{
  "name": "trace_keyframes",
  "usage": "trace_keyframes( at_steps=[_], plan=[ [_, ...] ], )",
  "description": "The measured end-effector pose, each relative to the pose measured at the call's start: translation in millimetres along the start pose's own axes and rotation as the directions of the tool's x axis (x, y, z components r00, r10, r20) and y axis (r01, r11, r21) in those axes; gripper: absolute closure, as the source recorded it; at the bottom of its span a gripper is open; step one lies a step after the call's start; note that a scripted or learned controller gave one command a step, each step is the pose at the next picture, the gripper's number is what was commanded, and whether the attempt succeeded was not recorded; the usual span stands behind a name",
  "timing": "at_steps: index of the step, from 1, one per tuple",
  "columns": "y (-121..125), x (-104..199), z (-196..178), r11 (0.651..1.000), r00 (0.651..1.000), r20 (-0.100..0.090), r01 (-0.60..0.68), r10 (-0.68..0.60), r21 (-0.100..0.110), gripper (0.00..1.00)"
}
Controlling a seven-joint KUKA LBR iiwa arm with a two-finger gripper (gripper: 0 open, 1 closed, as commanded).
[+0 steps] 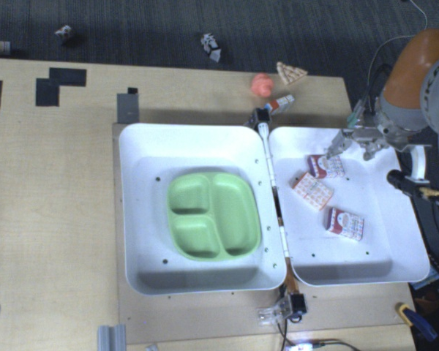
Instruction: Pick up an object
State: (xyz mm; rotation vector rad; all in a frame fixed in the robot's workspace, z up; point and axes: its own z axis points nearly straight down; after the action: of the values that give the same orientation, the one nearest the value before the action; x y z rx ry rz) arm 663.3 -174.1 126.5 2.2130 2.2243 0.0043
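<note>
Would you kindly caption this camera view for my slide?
Gripper above right bin holding three packets; green tray in left bin.

cam: single fixed view | position: above wooden bench (51,196) | facing: down at slant | covers: both shallow white plastic bins (143,152) | range: moderate

Colours and patterns. Two white bins, left (132,196) and right (395,262), on a pale tan wooden bench (51,218). Light green divided tray (214,215) in the left bin. Three small packets: red-and-white (325,167), white with red grid-like print (312,191), and red-and-white (344,224). Orange-pink ball (261,85) on the bench edge. Grey arm with orange band (417,57). Dark grey floor (168,13).
</note>
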Motion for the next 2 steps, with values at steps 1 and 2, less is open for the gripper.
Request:
trace_keyframes(
  at_steps=[1,2],
  plan=[
    [-62,26,31,1.0,1.0,0.003,-0.003,0.003,-0.01,0.0],
    [-140,48,35,1.0,1.0,0.003,-0.005,0.005,-0.016,0.0]
  ],
)
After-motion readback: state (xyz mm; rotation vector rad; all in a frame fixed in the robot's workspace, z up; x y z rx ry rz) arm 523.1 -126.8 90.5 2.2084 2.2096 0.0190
